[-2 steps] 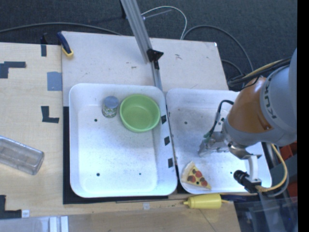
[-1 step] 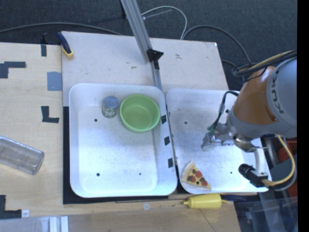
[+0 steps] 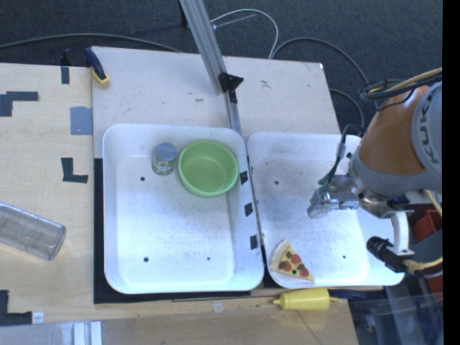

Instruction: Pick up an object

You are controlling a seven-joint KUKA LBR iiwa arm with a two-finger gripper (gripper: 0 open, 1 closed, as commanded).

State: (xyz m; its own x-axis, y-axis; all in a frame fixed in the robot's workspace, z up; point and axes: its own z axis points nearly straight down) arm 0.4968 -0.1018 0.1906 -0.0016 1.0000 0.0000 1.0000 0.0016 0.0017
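Observation:
A toy pizza slice (image 3: 290, 262) lies in the front left corner of the right bin (image 3: 287, 157). In the left bin (image 3: 172, 250) a green bowl (image 3: 208, 167) stands at the back right, with a small grey-capped jar (image 3: 164, 158) just left of it. My gripper (image 3: 320, 205) hangs low over the middle of the right bin, up and to the right of the pizza slice. Nothing shows between its tips from this angle.
A yellow mustard bottle (image 3: 302, 299) lies on the bench just in front of the right bin. A clear plastic cup (image 3: 29, 232) lies on its side at far left. A metal pole (image 3: 208, 42) slants over the back of the bench.

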